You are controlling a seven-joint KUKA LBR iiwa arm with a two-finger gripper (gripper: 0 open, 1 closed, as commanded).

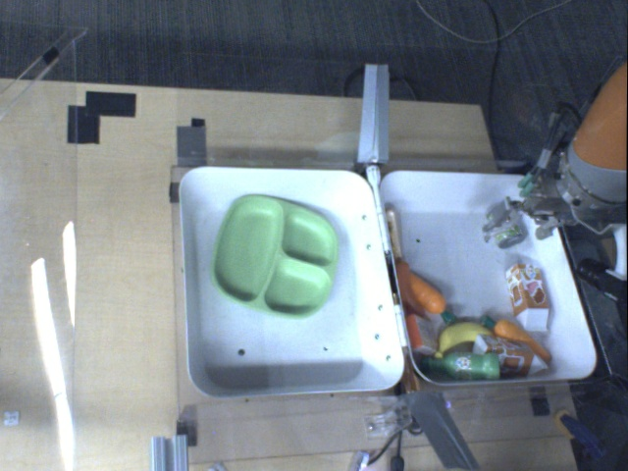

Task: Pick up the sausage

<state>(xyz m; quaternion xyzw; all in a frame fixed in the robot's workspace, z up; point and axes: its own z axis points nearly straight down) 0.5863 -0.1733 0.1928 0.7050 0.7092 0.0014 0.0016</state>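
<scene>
Where the hand hangs: the hand is over the far right part of the right bin, toward the table's right edge, above bare white floor and well apart from the food.
Hand state: too small and blurred to tell whether it is apart or together; no item shows in it.
Sausage place: the likely sausage lies against the right bin's left wall, toward the table's near edge, at the left end of the food heap.
Sausage look: short, reddish-brown and rounded. It is partly covered, so its full length is unclear and the identification is a judgement.
Neighbours: a carrot lies just beyond it on the far side, with a banana and a green bottle close on its right.
Why so placed: the food seems to have gathered loosely in the near end of the bin, touching and overlapping. That probably leaves little room around the sausage.
Packet: a packet lies apart from the heap, nearer the hand.
Left bin: it holds a green tray, which has no part in this task.
Stage: the approach is not yet made.
</scene>
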